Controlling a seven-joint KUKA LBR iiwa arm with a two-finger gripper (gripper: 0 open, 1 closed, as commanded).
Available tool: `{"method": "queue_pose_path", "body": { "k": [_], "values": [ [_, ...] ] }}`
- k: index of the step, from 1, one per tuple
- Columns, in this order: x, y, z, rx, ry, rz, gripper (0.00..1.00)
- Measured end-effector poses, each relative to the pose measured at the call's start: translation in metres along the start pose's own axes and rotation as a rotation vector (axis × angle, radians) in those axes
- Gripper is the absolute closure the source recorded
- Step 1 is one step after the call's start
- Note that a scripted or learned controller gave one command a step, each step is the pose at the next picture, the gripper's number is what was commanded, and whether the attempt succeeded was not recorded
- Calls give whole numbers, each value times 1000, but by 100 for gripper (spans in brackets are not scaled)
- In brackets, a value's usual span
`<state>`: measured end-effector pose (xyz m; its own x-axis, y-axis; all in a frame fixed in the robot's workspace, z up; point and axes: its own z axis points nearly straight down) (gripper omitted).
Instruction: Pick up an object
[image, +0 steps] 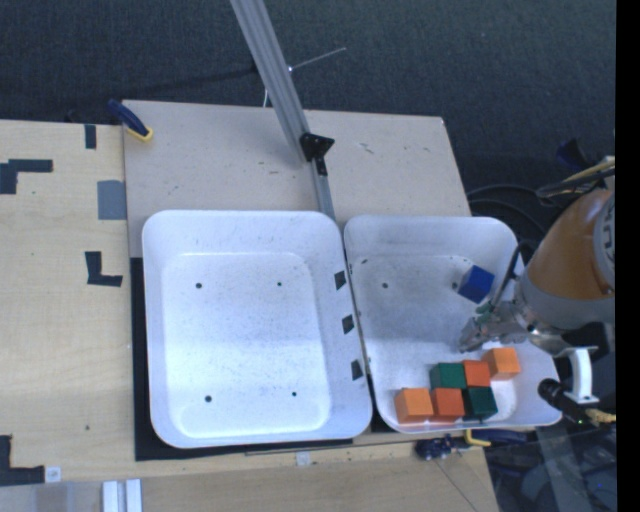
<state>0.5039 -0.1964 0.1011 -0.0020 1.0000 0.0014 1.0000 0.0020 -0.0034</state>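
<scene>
The right bin (420, 235) holds a blue block (477, 283) near its far right side. Along its near edge lies a cluster of several blocks, among them an orange block (413, 403), a green block (449, 376) and another orange block (505, 361). My gripper (485, 331) hangs low inside this bin, between the blue block above and the cluster below. It is close to the cluster's upper right blocks, and nothing shows in its grasp. The grey arm with its orange band (575, 250) enters from the right.
The left bin (155, 300) sits beside the right one, and their rims meet at the middle. A slanted metal pole (280, 85) crosses the far bench. A blue and yellow tool (130, 118) lies at the far left. Cables run along the right side.
</scene>
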Motion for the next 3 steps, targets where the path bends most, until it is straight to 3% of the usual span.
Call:
{"method": "queue_pose_path", "body": {
  "k": [2, 3],
  "values": [
    [3, 5, -104, -7, -3, 0, 100],
    [3, 6, -120, -5, -2, 1, 100]
  ]
}}
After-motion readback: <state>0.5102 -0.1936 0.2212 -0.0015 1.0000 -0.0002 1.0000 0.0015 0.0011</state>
